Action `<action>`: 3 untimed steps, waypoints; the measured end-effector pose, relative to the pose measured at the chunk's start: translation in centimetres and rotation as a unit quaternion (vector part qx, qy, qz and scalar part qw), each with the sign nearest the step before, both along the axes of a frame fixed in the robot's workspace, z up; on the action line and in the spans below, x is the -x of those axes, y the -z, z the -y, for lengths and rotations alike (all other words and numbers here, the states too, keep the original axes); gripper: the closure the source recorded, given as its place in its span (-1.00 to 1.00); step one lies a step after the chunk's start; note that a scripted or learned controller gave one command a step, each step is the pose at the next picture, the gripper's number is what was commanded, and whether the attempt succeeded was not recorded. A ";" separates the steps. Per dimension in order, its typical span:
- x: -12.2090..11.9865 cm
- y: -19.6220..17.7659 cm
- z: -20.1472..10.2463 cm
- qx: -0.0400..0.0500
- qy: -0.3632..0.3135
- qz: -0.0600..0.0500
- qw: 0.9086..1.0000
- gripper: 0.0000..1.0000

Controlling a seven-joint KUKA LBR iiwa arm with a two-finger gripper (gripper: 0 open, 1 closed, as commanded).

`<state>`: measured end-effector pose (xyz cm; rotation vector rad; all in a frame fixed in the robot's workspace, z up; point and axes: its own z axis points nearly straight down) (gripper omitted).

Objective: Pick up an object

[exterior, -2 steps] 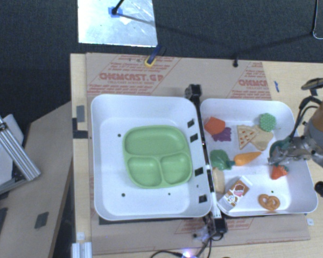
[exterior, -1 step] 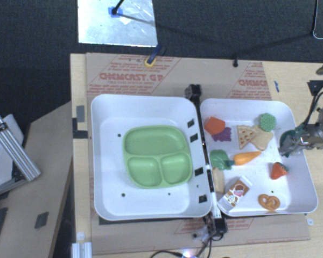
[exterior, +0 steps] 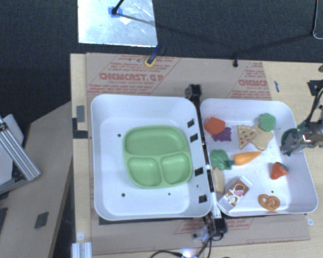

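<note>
The pincer (exterior: 289, 143) hangs at the right rim of the right bin (exterior: 307, 190), low over its edge, and from this angle I cannot tell what state it is in, nor is anything visibly held. The toys it could take all lie in that bin: a toy strawberry (exterior: 279, 170) just below and left of the pincer, a toy carrot (exterior: 247, 157) further left, a pizza-slice toy (exterior: 246, 136) and a green round piece (exterior: 267, 122) above it, an orange pepper-like toy (exterior: 214, 125) and a purple piece (exterior: 223, 135) near the divider, a pretzel (exterior: 268, 201) and a small printed box (exterior: 235, 193) toward the near edge.

The main risk is the bin wall. The pincer sits so close to the rim that a straight descent could land on the white lip instead of on a toy, or close on nothing. The strawberry is small and rounded and lies near the sloping wall, so it may squirt sideways under a closing grasp. Toward the middle the toys crowd together; a grasp aimed at the carrot could nudge the green leafy piece (exterior: 220, 158) touching its end.

The arm comes in from the right edge, with just its wrist hardware showing over the counter (exterior: 129, 71). The left bin (exterior: 105, 144) carries a green divided plate (exterior: 155, 156), well apart from the pincer.
</note>
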<state>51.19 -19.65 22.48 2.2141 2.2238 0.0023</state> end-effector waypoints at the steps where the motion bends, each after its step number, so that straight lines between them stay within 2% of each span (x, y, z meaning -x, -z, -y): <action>1: -1.9 -0.7 -4.4 -0.001 -0.002 0.000 1.000 1.00; 2: -5.5 -1.3 -9.1 -0.001 -0.003 0.001 1.000 1.00; 3: -8.1 -1.4 -12.9 -0.001 -0.003 0.000 1.000 1.00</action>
